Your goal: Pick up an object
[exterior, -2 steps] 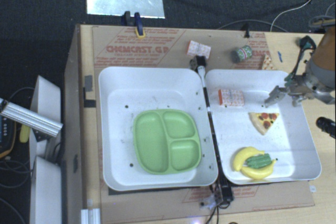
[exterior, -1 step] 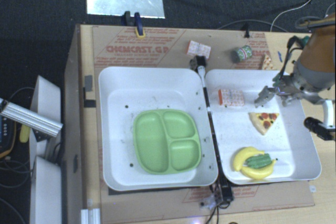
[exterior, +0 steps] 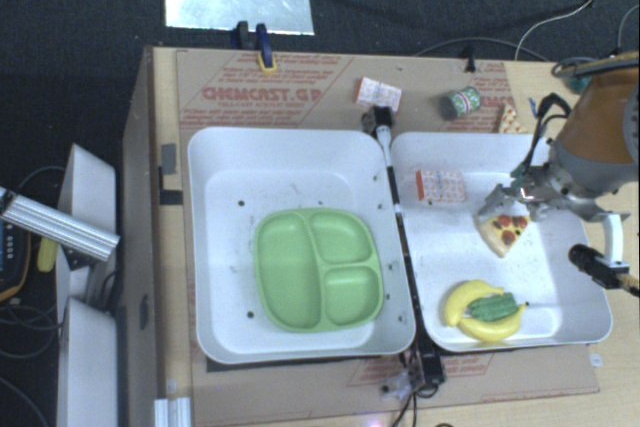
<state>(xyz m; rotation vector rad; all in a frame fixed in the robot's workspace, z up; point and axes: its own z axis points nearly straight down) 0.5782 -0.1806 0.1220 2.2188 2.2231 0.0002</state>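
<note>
My gripper [exterior: 512,202] hangs over the right bin [exterior: 570,300], its grip hard to judge, touching one pizza slice [exterior: 505,230] near the far right corner. One banana [exterior: 485,310] at the near edge, one red-and-white packet [exterior: 440,185]. Left bin [exterior: 225,160]: one green tray [exterior: 318,267], three compartments. Cardboard [exterior: 260,95] reads "CHEMCAST".

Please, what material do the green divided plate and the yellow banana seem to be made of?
The green divided plate looks like moulded plastic: even colour, soft sheen, rounded compartment walls. The yellow banana seems to be a plastic toy: uniform bright colour, smooth surface. Neither can be confirmed by look alone.
</note>
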